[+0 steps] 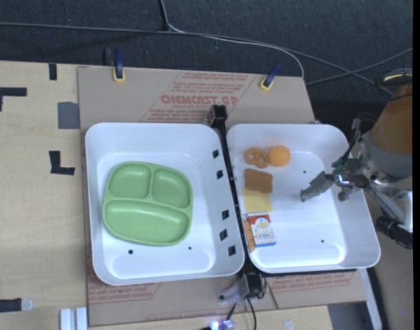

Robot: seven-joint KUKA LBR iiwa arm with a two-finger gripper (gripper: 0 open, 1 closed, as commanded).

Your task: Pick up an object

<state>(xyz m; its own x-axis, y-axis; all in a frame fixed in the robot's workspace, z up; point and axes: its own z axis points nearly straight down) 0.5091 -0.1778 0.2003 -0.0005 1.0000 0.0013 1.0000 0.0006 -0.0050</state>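
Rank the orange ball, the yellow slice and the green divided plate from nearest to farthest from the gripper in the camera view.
1. Orange ball and yellow slice, both in the right bin left of the gripper: too close to call.
2. Green divided plate, in the left bin, farthest.

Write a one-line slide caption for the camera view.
Gripper over the right bin, near food items; green tray in left bin.

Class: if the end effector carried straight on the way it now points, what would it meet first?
The end effector points left and slightly down; probably the yellow cheese slice comes first, though its height above the right bin is unclear.
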